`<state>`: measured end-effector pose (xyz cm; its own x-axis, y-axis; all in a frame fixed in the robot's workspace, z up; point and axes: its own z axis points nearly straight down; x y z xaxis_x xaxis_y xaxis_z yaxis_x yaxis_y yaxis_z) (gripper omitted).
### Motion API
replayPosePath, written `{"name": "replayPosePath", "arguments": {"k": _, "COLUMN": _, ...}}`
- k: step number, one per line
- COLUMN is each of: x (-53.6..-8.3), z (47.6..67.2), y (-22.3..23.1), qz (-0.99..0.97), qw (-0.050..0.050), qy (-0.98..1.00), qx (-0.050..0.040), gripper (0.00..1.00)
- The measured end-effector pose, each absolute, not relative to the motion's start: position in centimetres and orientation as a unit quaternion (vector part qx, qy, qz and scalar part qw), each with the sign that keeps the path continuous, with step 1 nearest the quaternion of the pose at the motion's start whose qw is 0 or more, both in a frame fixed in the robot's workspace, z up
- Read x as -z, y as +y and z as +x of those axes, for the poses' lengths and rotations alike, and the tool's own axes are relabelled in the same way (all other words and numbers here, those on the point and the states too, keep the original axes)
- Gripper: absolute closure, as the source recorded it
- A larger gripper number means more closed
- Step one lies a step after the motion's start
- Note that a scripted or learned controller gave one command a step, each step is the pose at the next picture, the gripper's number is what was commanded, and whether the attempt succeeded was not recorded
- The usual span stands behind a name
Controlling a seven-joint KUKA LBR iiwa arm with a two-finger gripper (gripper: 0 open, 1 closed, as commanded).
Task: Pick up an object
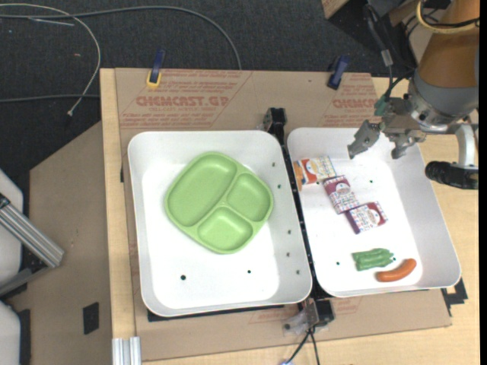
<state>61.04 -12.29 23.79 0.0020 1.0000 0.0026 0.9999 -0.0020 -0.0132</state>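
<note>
Taking the right bin (437, 226) as my landmark, nearest the camera along its front edge lies an orange sausage-shaped toy (396, 271), and just beside it, a little further in, a green pepper-like toy (372, 259). Further back toward the bin's middle sit two small purple-and-white packets (367, 217) (340, 193), close together, and beyond them, near the bin's far left corner, a white and orange packet (314, 170). To the left of this bin stands the left bin (152, 204), holding a green divided plate (219, 201) at its middle. My gripper (383, 144) hangs above the far edge of the right bin, well apart from every item in it. My two fingers are spread wide, one (362, 141) toward the bin's left, the other (401, 146) to its right, with nothing between them
</note>
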Motion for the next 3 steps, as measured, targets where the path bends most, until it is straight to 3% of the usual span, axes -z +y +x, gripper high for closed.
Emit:
{"name": "replayPosePath", "arguments": {"k": 1, "x": -24.5, "z": 61.3, "y": -12.3, "qz": -0.707, "qw": 0.001, "qy": -0.707, "qx": 0.0000, "gripper": 0.00}}
{"name": "replayPosePath", "arguments": {"k": 3, "x": -12.5, "z": 61.7, "y": -11.3, "qz": -0.707, "qw": 0.002, "qy": -0.707, "qx": -0.0009, "gripper": 0.00}}
